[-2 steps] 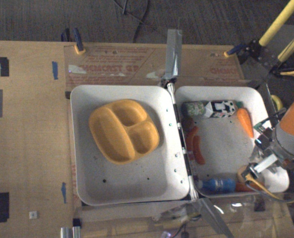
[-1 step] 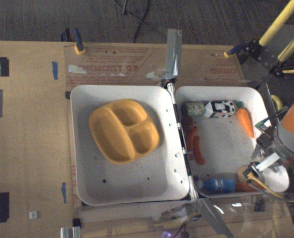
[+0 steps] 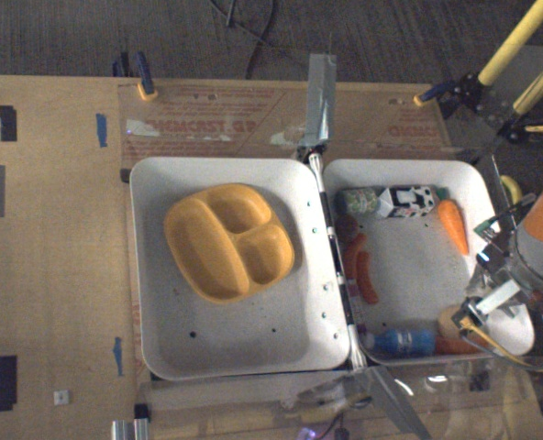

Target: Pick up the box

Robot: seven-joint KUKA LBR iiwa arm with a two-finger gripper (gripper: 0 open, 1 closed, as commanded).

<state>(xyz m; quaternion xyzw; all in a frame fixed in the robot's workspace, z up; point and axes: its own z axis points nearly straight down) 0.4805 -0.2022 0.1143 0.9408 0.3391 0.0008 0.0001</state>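
The box [image 3: 398, 200] is a small carton with a black-and-white cow pattern and a green end. It lies on its side at the back of the right bin [image 3: 418, 273]. My gripper [image 3: 482, 312] hangs low over the bin's front right corner, far from the box. Its two fingers stand apart, open, and nothing is held between them. A tan round item [image 3: 454, 322] sits just to their left.
A carrot [image 3: 452, 225] lies right of the box. Two red peppers [image 3: 362, 266] rest near the bin's left wall, and a blue bottle [image 3: 405, 342] lies along its front. The left bin [image 3: 161, 337] holds a yellow divided plate [image 3: 228, 241].
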